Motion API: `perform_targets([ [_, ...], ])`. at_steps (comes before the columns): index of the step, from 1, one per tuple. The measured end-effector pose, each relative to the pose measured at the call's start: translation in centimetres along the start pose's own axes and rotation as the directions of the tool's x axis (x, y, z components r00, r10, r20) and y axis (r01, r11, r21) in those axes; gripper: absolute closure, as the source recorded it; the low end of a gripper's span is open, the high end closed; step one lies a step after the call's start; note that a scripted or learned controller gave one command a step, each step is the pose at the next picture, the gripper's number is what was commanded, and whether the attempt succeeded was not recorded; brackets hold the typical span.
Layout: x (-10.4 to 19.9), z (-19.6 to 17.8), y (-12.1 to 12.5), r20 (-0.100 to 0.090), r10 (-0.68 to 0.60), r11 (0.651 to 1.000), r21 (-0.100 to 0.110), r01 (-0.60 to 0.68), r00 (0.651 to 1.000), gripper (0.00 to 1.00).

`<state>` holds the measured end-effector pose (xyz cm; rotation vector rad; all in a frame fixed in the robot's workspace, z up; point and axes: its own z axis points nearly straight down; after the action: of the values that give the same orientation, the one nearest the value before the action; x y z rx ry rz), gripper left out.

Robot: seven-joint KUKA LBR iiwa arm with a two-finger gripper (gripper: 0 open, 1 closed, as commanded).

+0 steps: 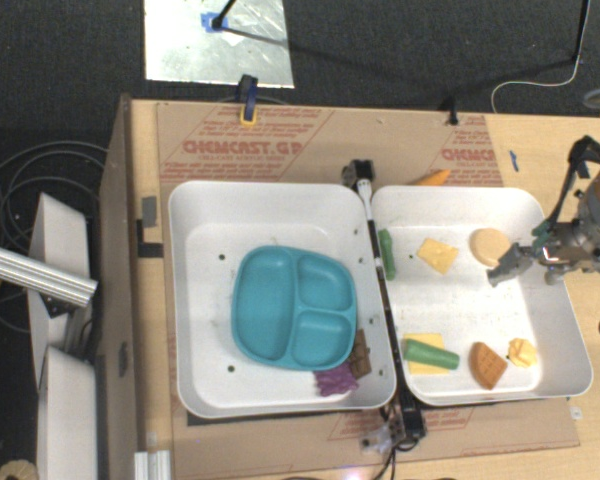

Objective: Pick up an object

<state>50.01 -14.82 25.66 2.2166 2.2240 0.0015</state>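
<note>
Bench top of brown board (280, 143) carrying two shallow white bins side by side, viewed from above at a slant. Left bin (205, 218): a teal divided plate (292, 306) lies flat near the centre; at its lower right edge sit a purple piece (332, 381) and a small brown piece (361, 358), both close to the bin's right wall. Right bin (525, 208): a green stick (386, 252) lies along the left wall, a yellow wedge (438, 256) sits just beside it, and a round tan piece (490, 245) rests further right in the upper part. Along the lower part lie a green cylinder (431, 357) on a yellow slab (425, 341), an orange-brown piece (488, 365), and a small yellow piece (522, 352), in that order. An orange item (432, 178) lies on the board just outside the bin's upper edge. The gripper (503, 268) reaches in from the right and hangs above the bin's right half, just beside the round tan piece; whether its jaws stand apart or together cannot be told, and nothing is seen between them.
</note>
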Motion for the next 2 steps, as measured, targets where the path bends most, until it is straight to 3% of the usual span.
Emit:
perform_targets([
  [1, -1.4, 3.1, 9.3, 0.002, -0.004, 1.000, -0.004, 0.004, 1.000, 0.00],
  [2, -5.3, 16.2, 11.0, 0.001, 0.000, 1.000, -0.001, 0.000, 1.000, 0.00],
])
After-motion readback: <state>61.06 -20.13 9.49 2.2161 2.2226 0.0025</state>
